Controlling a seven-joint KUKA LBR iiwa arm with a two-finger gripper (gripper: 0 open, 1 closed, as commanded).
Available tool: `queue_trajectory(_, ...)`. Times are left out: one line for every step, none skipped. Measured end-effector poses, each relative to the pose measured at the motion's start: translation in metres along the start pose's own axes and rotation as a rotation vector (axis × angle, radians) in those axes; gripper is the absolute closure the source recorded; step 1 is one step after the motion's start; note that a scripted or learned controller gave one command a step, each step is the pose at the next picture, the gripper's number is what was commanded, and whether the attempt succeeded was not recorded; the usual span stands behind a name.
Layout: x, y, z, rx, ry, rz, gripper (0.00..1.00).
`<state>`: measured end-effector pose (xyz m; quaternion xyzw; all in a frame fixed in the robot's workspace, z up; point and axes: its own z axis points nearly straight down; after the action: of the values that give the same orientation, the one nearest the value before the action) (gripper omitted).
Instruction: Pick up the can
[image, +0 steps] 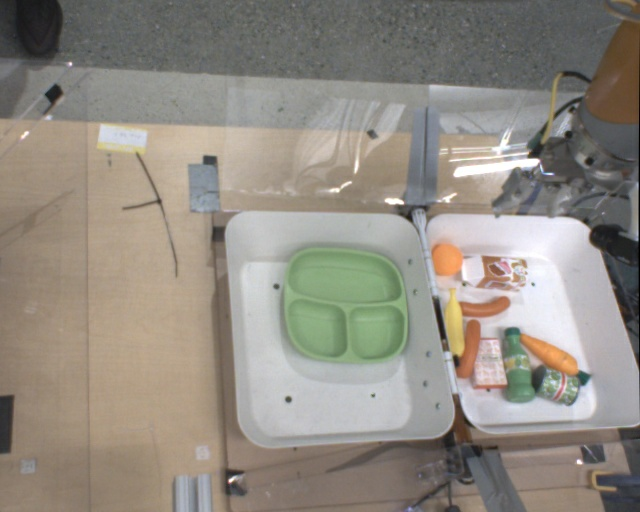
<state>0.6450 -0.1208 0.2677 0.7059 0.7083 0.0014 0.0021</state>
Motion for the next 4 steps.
queue_trajectory(-0.014,-0.074,0.111,0.003,0.0,0.167,0.0)
queue_trajectory(-0.039,-0.014,0.156,-0.025,-0.002,0.193,0.0)
queue_trajectory(-0.085,-0.014,0.16,-0.031,-0.004,0.219,0.0)
queue_trajectory(-0.082,-0.032,0.16,-0.034,-0.001,0.4,0.0)
